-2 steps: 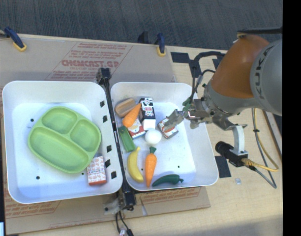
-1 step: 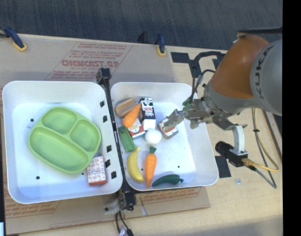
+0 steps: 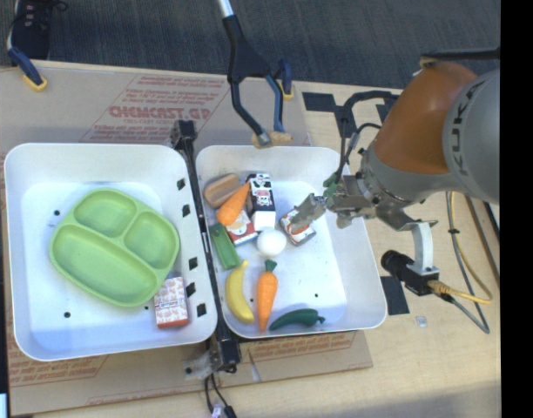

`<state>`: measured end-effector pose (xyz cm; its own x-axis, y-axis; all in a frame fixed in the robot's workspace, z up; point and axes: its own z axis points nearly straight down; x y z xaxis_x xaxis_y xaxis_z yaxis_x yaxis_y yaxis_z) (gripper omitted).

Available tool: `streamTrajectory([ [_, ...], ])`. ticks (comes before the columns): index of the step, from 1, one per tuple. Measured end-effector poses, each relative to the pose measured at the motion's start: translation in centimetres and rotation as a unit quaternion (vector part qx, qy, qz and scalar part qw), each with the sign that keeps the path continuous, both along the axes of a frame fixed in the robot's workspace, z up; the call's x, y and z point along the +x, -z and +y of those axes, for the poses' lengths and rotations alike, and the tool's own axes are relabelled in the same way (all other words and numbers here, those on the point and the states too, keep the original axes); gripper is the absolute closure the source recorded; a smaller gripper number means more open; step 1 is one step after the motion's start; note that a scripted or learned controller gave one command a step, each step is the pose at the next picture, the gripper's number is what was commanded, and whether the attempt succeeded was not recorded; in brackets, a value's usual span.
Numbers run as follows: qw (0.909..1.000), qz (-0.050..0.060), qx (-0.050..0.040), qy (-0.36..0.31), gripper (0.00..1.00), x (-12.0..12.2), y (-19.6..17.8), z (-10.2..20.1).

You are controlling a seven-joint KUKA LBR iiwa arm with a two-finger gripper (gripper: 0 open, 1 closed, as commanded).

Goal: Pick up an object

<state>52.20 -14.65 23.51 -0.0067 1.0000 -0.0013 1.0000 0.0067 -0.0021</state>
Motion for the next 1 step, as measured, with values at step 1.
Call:
streamTrajectory([
  [1, 1.0, 0.0, 0.0, 0.0, 0.0, 0.0, 0.0, 0.0],
])
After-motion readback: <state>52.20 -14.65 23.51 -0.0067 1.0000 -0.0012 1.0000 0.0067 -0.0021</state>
